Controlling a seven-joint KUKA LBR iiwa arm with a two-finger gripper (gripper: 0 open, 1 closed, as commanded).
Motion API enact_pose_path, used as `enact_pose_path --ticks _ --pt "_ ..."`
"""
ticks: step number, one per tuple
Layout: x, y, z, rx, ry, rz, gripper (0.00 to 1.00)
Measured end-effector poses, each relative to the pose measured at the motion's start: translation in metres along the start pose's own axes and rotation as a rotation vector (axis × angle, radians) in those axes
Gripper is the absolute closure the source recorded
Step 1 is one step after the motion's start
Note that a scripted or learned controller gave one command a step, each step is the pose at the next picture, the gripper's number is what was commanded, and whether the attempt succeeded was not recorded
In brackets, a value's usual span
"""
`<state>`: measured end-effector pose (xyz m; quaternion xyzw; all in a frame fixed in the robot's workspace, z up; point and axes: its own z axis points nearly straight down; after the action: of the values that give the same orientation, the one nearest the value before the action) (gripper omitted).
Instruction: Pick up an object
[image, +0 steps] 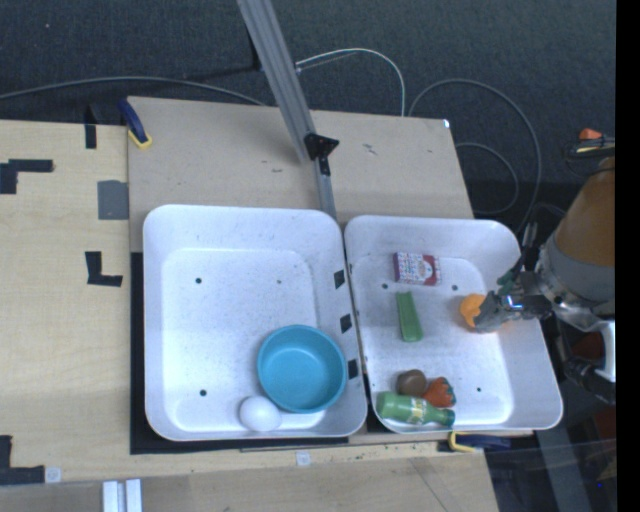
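Altogether: one blue bowl (300, 367), one white ball (259, 412), one green bottle (414, 409).

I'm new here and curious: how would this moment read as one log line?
arm: over right bin | gripper: beside orange object | grasp: unconfirmed | left bin: blue bowl, white ball
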<state>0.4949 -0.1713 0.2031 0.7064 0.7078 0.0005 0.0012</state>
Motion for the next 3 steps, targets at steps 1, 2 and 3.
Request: enact_pose_path --ticks 1,2,3 --pt "-0.001 0.002 -0.042 -0.001 -0.001 0.000 1.00" --pt "0.063 0.008 -0.042 0.004 0.003 -0.006 1.00" --pt "0.110 0.013 -0.046 0.003 0.003 -0.005 1.00"
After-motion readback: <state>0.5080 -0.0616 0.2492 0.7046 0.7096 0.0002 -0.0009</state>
